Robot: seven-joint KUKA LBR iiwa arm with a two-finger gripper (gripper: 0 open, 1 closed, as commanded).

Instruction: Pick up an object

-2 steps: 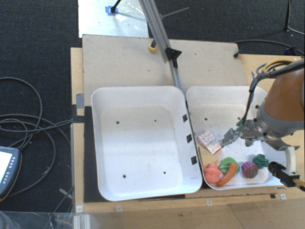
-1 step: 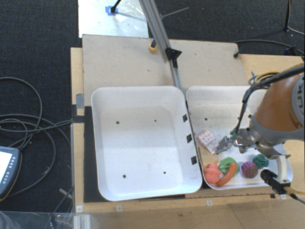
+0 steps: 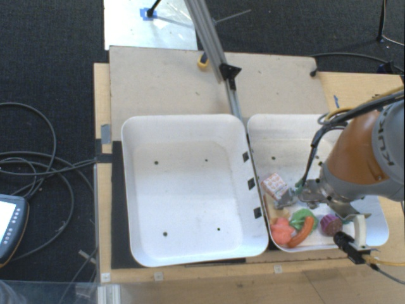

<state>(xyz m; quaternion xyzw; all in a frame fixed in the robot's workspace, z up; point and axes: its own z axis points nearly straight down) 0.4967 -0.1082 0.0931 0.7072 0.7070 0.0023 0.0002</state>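
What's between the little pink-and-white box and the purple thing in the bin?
In the camera view, a green toy vegetable lies between the box and the purple thing, in the right bin.

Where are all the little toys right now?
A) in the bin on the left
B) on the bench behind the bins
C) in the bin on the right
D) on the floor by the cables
C: the patterned cube, the orange and green pieces and the purple piece all lie near the front of the right bin, under the arm's gripper.
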